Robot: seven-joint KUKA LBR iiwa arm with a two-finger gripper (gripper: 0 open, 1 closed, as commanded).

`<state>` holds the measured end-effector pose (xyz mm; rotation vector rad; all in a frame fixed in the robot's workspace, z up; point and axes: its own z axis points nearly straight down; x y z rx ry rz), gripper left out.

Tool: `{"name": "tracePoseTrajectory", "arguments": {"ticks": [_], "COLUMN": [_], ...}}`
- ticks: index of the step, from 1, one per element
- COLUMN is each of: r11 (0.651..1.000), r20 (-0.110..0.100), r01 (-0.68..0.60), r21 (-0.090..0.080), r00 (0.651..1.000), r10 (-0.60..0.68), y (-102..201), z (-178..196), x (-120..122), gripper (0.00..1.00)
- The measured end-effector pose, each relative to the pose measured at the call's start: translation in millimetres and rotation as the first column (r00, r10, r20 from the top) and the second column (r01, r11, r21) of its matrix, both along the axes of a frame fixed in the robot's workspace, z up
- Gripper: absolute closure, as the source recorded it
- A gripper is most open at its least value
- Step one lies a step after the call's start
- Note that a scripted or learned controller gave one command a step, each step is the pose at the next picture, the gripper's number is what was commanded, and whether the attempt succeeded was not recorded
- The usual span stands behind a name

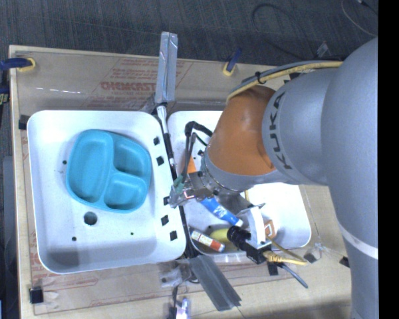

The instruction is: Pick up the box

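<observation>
A small white box with orange print (264, 227) lies near the front of the right bin (299, 208), partly under the arm. My gripper (191, 195) hangs low over the left side of that bin, close to the divider between the bins, left of the box. The grey arm and its orange band (243, 135) cover most of the right bin and hide the gripper's tip. Nothing can be seen held.
Beside the box lie a blue-and-white tube (219, 211), a yellow item (219, 231) and a red-and-white stick (206, 239). The left bin (53, 244) holds a blue divided tray (110, 170) and a small dark disc (90, 218).
</observation>
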<state>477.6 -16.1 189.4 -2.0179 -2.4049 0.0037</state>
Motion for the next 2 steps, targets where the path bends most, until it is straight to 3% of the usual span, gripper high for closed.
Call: {"name": "tracePoseTrajectory", "arguments": {"ticks": [1, 2], "r11": [0.960, 0.961], "r20": [0.000, -0.005], "r01": [0.279, 0.276], "r21": [-0.001, -0.003], "r00": [0.960, 0.961], "r10": [-0.279, -0.276], "y": [7.4, 7.1], "z": [-0.3, 6.5], "x": [-0.2, 0.7], "gripper": [1.00, 1.00]}}
